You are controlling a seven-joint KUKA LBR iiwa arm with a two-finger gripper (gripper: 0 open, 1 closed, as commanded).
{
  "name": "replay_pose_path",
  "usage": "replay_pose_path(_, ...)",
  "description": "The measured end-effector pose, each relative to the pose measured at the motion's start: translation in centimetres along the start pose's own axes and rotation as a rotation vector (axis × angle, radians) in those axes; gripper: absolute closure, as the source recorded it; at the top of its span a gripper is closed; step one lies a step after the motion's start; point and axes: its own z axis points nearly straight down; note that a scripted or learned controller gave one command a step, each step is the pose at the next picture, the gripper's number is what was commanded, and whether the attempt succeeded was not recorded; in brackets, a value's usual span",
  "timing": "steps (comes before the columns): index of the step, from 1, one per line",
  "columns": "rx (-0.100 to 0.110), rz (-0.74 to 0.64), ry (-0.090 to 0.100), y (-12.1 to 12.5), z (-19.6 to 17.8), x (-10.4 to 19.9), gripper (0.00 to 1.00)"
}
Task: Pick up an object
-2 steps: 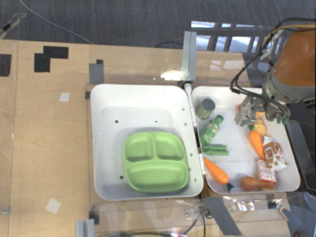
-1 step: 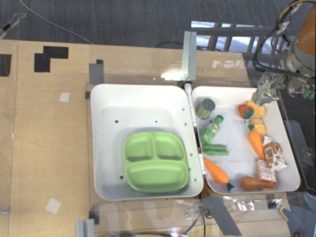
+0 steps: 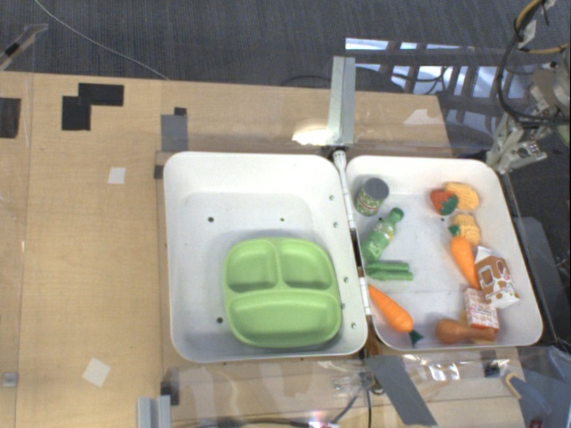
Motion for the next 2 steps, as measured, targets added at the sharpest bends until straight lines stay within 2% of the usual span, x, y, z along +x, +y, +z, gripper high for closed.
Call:
replay_pose_path(1, 0.000, 0.157, -0.002, -0.2, -5.3, -2.6, 1.00)
replay_pose_path(2, 0.001, 0.325, -0.001, -0.8, -10.6, -2.3, 1.00)
